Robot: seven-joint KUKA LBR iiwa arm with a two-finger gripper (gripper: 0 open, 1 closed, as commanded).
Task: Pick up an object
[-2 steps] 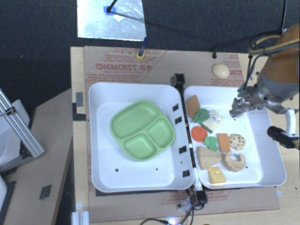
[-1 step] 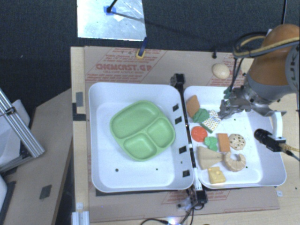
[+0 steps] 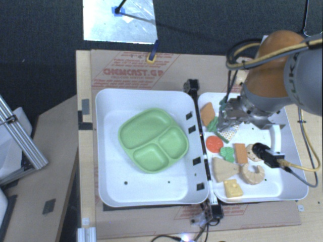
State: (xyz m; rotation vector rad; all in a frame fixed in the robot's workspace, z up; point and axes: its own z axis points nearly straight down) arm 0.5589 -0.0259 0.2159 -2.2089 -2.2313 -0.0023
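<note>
While the gripper (image 3: 228,124) is hanging low over the right bin (image 3: 291,185), you cannot tell how its claw is set. Toy foods are lying just below: a red disc (image 3: 214,143), a green piece (image 3: 227,153), a cheese wedge (image 3: 232,188). Aim at one item standing apart. The left bin (image 3: 108,185) is holding a green tray (image 3: 153,140).

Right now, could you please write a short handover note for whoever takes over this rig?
Gripper: low over the right white bin, among the toy food; finger state unclear.
Things: round red piece, yellow cheese wedge, beige ring-shaped piece lie in the right bin. Green three-compartment plate sits in the left white bin.
Done: nothing visibly lifted.
Left: grasp and raise one object.
</note>
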